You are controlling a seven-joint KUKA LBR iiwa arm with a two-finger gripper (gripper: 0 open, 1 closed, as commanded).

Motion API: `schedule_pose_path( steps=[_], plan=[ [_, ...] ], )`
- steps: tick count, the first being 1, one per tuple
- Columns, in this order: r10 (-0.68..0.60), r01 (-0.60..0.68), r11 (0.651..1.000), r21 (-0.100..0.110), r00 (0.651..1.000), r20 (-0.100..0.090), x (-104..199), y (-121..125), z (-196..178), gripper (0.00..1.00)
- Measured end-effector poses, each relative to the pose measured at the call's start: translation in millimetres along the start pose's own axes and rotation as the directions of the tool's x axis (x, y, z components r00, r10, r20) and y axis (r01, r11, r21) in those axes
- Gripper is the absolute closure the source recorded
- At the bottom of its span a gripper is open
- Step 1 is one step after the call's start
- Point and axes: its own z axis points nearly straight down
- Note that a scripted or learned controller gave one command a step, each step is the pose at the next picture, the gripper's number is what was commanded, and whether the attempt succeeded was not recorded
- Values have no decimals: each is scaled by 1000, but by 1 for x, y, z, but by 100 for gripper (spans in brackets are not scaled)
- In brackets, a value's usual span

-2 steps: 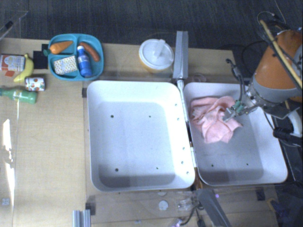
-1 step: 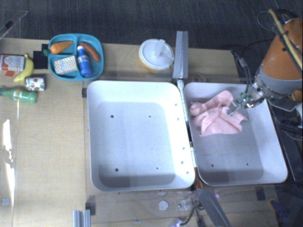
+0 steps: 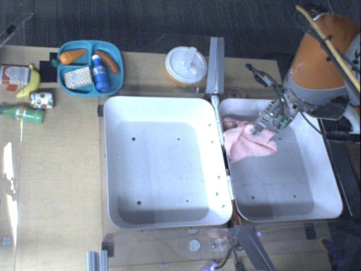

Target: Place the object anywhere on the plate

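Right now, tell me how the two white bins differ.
The left bin looks wider and squarer, while the right bin looks narrower. The right bin has a crumpled pink cloth lying near its upper left corner; the left bin shows just its bare floor. The hand hangs over the right bin at the cloth's edge, not over the left bin. Both are shallow, white and round-cornered, set side by side.

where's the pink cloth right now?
The crumpled pink cloth lies in the right white bin, in its upper-left corner against the divider between the bins, with the gripper at its upper-right edge.
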Motion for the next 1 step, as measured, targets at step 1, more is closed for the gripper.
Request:
schedule_pose_path(
  steps=[1],
  plan=[
    [-392, 392, 920, -2, 920, 4, 25, 55, -5, 100]
  ],
)
